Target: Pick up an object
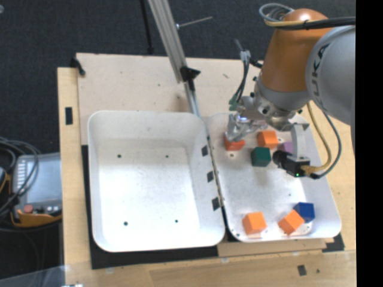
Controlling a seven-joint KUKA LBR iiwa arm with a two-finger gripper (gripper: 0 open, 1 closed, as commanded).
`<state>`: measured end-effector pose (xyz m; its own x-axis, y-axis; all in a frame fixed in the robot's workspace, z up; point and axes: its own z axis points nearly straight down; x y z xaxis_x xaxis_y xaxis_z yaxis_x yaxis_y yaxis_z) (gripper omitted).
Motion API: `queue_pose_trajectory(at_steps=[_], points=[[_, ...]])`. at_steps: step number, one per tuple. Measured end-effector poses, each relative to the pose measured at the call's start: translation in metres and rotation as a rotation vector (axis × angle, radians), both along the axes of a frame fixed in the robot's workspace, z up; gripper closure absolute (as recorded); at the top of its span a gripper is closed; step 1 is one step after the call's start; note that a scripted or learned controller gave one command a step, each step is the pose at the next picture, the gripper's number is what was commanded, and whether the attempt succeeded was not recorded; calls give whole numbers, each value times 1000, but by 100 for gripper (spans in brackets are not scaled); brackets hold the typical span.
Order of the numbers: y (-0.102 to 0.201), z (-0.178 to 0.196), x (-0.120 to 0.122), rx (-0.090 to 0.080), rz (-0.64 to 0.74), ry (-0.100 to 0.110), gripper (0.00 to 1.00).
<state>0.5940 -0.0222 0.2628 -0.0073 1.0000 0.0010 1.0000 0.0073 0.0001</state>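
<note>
Here the gripper [237, 130] sits low in the right bin [272, 211], its jaws closed around a red-orange block [234, 143] near the bin's left wall, with an orange cube [267, 139] and a green cube [260, 156] just beside it

Both white bins [149, 178] appear smooth moulded plastic, faintly speckled; the bench [128, 79] is matt pale board. The arm's orange band [293, 52] is glossy; the slanted rail [167, 28] is ribbed metal.
</note>
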Motion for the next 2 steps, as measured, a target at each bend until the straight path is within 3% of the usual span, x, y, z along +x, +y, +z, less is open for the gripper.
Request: queue_pose_trajectory(at_steps=[1, 2], points=[[38, -4, -17, 0, -1, 1, 100], [95, -12, -41, 0, 0, 1, 100]])
